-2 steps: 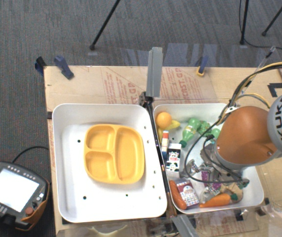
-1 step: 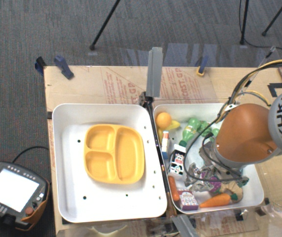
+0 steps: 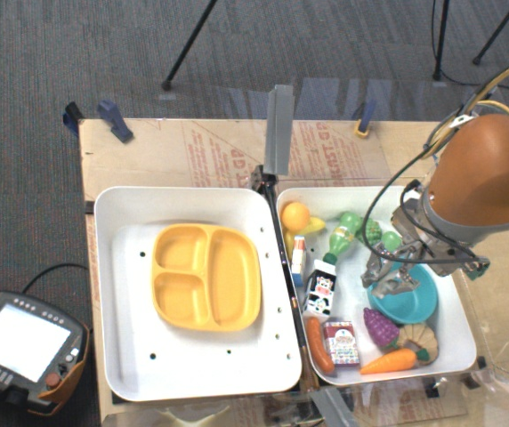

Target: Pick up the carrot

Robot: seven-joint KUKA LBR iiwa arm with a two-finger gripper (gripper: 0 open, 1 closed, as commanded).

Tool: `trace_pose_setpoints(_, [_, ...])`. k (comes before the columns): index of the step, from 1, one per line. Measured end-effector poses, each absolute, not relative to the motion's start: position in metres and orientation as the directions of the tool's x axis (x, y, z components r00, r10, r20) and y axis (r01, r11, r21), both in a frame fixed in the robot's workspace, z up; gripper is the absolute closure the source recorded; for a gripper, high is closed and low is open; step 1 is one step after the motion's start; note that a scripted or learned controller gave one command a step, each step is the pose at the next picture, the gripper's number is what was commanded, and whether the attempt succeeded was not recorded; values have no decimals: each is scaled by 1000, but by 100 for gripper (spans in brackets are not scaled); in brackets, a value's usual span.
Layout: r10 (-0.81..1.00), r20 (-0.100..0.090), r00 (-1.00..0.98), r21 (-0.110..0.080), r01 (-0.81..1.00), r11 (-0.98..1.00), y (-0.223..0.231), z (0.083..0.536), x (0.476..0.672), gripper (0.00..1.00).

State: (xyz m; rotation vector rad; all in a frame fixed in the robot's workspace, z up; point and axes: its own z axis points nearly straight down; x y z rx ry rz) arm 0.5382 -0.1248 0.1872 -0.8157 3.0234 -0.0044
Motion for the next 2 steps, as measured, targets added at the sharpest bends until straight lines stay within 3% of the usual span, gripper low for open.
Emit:
trace_pose_setpoints(1, [-641,-5,-767,-3,-641,767,-214,237,580,100])
trace_pose_setpoints(2, [-702,-2,-712,6,-702,712,-209,195,520,100])
